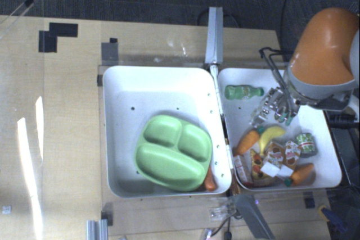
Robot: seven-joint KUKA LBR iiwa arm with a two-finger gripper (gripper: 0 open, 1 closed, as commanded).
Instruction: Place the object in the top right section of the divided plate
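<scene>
No words on the packets can be read. The gripper (274,105) hangs over the right bin (332,146), and I cannot tell how it is set; the banana (272,135) and carrot (247,142) lie just near of it. The green divided plate (174,152) sits in the left bin (121,121).

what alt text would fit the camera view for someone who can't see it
A robot arm's gripper hovers over the right bin, above a heap of toy food. The left bin holds a green divided plate.
</scene>
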